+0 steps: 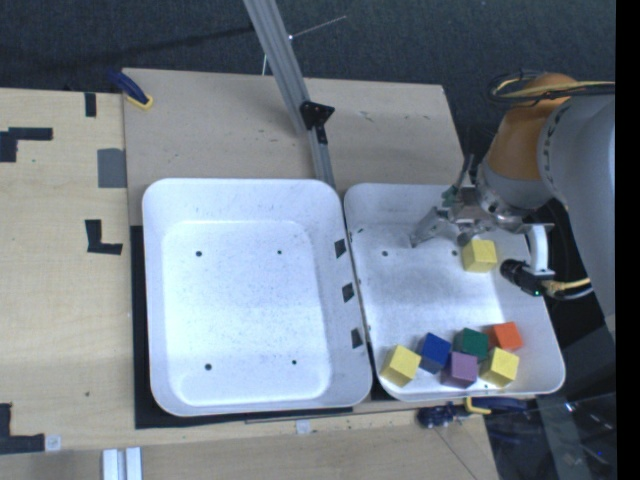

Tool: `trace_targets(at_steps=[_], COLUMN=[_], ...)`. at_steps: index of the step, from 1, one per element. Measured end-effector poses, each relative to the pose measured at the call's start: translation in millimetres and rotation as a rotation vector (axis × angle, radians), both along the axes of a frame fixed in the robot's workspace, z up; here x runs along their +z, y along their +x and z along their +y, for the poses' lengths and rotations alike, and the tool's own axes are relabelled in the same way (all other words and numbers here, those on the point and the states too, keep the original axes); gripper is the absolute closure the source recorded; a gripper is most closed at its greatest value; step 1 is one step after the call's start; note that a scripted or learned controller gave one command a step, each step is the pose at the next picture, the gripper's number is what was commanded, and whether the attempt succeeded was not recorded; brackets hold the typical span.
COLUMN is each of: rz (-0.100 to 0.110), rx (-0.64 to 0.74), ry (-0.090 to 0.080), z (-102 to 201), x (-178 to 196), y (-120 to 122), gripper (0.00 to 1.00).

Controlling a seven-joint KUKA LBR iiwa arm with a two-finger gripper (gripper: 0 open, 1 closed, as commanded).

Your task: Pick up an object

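I see one yellow cube [479, 255] standing alone in the upper right part of the right bin [400, 298], directly under the gripper [468, 230]. The gripper hangs just above it, and from this angle I cannot tell if the cube is between the fingers or only below them, so I also cannot tell if the hand is released or clenched. The grey metal parts of the gripper cover the top edge of this cube.

Around the cube the floor of the bin is free to the left and toward the lower side; to the right the rim is near. The arm [560, 158] comes in from the right and its grey body with the orange band [515, 143] hides the upper right corner of the bin.

Along the lower rim of the right bin I count six more cubes in a tight group: a second yellow cube [402, 365] at the left, a blue cube [435, 351], a purple cube [463, 368], a green cube [471, 343], an orange cube [507, 336] and a third yellow cube [502, 366]. Most touch each other, so there is little room between them.

The left bin [170, 228] has a bare white floor. A grey metal bar [285, 58] goes diagonally from the top down to the gap between the two bins.
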State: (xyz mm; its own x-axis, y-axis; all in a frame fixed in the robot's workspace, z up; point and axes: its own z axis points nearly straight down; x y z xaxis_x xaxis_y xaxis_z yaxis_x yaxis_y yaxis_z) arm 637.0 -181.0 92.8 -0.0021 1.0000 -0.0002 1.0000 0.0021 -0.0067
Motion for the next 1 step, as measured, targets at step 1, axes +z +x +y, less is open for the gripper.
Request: trace_targets(at_steps=[1], rz=[-0.005], rx=[0.001], ry=[-0.001], z=[0.3], x=[13.9], y=[1.7], gripper=[1.0])
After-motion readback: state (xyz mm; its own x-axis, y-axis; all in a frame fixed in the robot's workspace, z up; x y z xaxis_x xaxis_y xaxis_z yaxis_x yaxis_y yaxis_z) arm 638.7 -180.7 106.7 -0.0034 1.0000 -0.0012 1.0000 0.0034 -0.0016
